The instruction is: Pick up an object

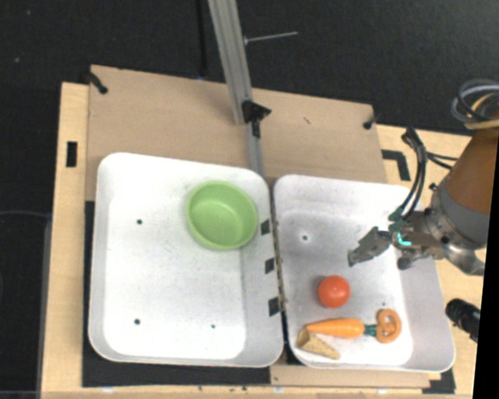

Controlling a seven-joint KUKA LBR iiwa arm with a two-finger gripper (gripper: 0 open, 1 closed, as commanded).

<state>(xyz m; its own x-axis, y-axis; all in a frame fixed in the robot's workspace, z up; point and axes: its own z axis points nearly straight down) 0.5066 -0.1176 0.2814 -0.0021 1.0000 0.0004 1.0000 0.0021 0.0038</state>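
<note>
the approach step of the pick is in hand: the gripper (388,249) hangs over the upper middle of the right bin (320,202), its two fingers spread apart with nothing between them. the pickable objects lie together in that bin's lower half: a red tomato (334,291) nearest the gripper, an orange carrot (339,328) below it, a pretzel-shaped piece (388,325) at the carrot's right end, and a pale wedge (318,344) beside the lower rim. a green bowl (222,217) sits apart in the left bin (122,314).

the next move likely calls for a shift toward the bin's lower half and a descent with the fingers straddling one item; the tomato appears the readiest target, since it stands clear of its neighbours and of the walls. the carrot touches or nearly touches the pretzel piece, and the wedge lies close to the rim, so finger room there looks tight. open white floor surrounds the tomato on its left and upper sides.
</note>
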